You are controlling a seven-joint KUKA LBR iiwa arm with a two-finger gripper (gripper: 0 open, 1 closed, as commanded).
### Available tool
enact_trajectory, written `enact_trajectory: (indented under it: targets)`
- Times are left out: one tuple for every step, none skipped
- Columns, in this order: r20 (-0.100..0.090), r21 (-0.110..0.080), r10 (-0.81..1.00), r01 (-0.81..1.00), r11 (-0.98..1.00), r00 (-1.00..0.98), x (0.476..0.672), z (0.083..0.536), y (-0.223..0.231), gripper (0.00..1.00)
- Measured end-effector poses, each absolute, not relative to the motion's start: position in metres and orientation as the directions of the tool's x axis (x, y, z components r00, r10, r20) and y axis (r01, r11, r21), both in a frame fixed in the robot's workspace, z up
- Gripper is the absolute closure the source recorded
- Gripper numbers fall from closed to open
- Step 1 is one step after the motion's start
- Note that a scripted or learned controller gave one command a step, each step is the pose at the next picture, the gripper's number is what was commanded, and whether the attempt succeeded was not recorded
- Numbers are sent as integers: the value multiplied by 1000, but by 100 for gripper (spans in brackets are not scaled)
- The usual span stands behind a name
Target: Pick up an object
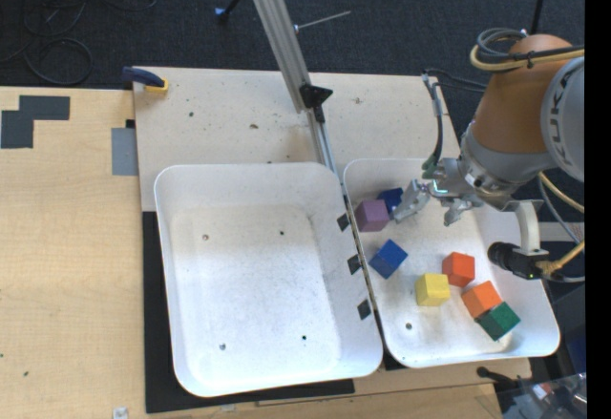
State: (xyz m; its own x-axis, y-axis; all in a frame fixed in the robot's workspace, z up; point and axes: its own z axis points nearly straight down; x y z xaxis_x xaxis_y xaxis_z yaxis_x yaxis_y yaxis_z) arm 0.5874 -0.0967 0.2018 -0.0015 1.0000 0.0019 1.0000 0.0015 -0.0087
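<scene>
My gripper hangs low over the back part of the right bin, with its fingers spread apart and nothing between them. One finger sits right beside a dark blue block and a purple block at the bin's left wall. A second blue block lies further forward. A yellow block, two orange blocks and a green block lie in the front right part of the bin, all apart from the gripper.
The left bin lies beside the right one, with black clips along their shared wall. A slanted aluminium post rises behind the bins. Cables hang from the wrist at the right bin's edge.
</scene>
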Motion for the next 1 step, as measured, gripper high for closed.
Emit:
enact_trajectory:
  targets:
    - [1, -4, 1000, 1000, -1, 1, 588, 204, -98, 0]
